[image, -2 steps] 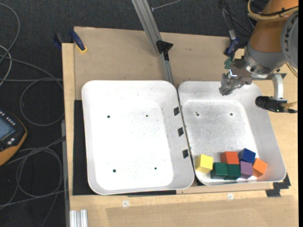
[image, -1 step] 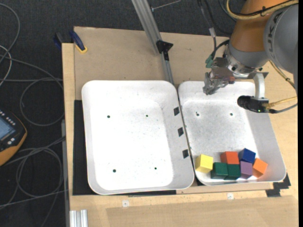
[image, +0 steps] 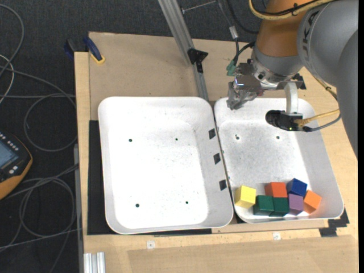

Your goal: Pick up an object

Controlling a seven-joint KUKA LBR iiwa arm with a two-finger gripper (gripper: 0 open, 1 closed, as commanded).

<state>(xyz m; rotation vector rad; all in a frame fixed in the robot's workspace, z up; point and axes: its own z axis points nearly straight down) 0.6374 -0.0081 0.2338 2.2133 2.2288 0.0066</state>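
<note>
Several small coloured blocks lie bunched at the near edge of the right bin (image: 318,152): a yellow block (image: 246,195), a green block (image: 271,205), a red block (image: 278,189), a blue block (image: 297,186), a purple block (image: 296,202) and an orange block (image: 312,200). My gripper (image: 237,99) hangs over the far left corner of the right bin, well away from the blocks. Nothing shows between its dark fingers, and the slant hides how far apart they stand.
The left bin (image: 114,152) lies beside the right one, with black clips (image: 216,158) along their shared rim. A slanted metal pole (image: 182,33) rises behind the bins. Cables (image: 34,107) and a handheld device (image: 11,164) lie left of the bench.
</note>
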